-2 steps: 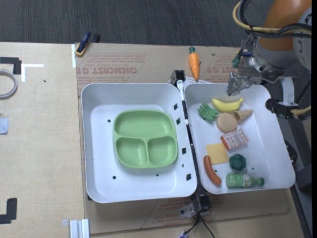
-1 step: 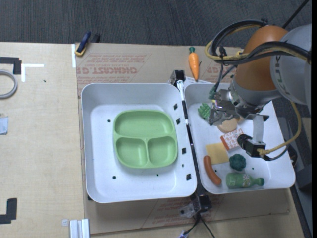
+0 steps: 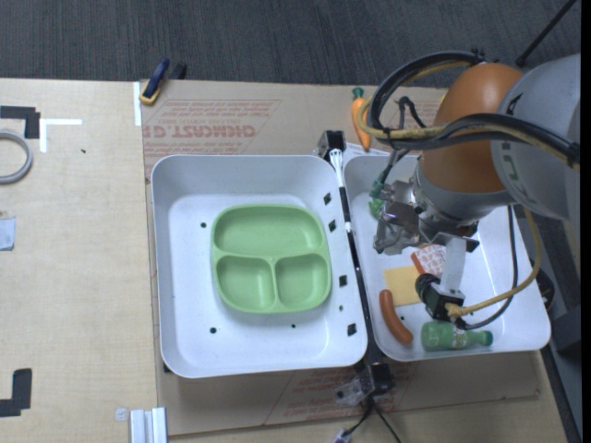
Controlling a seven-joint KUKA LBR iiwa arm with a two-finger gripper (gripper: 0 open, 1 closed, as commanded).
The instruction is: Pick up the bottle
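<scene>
The green bottle lies on its side, apart from your pincer and lower in view; you cannot tell the pincer's spread.

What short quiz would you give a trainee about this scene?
1. True or false: the green bottle stands upright.
2. What lies just beside the bottle, on the view's left? A) an orange-red sausage B) a spoon C) a cup
3. Which bin holds the green plate?

Key:
1. False: it lies on its side in the view's right bin.
2. A.
3. The view's left bin.
</scene>
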